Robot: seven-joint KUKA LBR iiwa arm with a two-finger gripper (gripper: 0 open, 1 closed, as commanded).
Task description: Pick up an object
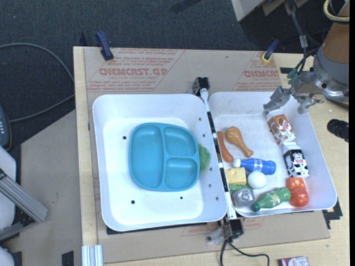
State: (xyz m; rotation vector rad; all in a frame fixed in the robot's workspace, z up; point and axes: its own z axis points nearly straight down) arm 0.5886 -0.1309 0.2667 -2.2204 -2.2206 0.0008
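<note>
the approach step was judged to be in hand: the claw (pixel 289 100) was seen spread wide, holding nothing, poised at the far edge of the right bin (pixel 323 158). just nearside of it lay a brown snack packet (pixel 280 128); a descent onto the packet was called for next.

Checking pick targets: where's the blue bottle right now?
In the camera view the blue bottle lies on its side in the right bin, near its middle, just above the white ball and right of the yellow block.
</note>
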